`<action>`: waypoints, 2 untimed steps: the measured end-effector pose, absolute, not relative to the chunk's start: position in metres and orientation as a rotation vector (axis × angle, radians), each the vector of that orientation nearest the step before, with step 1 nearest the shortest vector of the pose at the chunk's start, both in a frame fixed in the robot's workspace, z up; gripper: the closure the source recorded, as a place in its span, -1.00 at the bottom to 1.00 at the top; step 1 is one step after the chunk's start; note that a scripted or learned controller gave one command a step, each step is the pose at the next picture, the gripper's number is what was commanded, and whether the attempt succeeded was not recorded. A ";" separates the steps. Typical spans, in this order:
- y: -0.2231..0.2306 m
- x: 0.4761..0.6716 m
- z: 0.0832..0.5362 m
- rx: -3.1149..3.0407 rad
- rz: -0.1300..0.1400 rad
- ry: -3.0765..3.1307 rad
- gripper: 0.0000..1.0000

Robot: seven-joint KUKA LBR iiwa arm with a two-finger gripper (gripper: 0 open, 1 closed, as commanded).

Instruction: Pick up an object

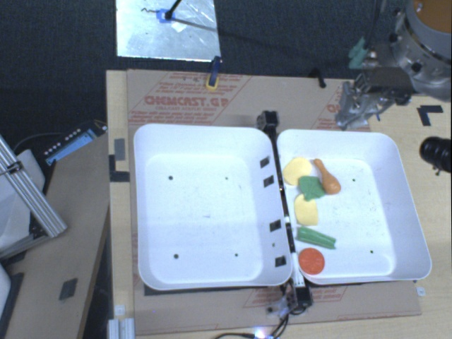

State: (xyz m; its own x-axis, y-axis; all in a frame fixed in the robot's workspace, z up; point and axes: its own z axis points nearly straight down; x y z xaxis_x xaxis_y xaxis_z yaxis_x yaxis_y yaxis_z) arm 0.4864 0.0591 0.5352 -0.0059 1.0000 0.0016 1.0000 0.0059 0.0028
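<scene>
Although several pieces share the right-hand shallow white plastic bin (395, 189), the small orange carrot-shaped plastic toy (327, 177) is the likeliest pick: judged light, rigid, smooth, best taken across its narrow middle. It lies near that bin's left wall, touching a green plastic leafy piece (311, 187), above a flat red plastic disc (311, 260). The jaws (355, 111) hang beyond the bin's far rim, holding nothing; how far open, cannot tell.

A pale wooden counter (63, 210) stands on dark carpet (56, 48). A shiny metal sheet (166, 20) lies on the floor behind; an aluminium rail (32, 196) leans at left.
</scene>
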 end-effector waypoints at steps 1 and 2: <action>0.086 0.486 0.535 2.213 0.005 2.229 1.00; 0.111 0.486 0.535 2.214 0.005 2.228 1.00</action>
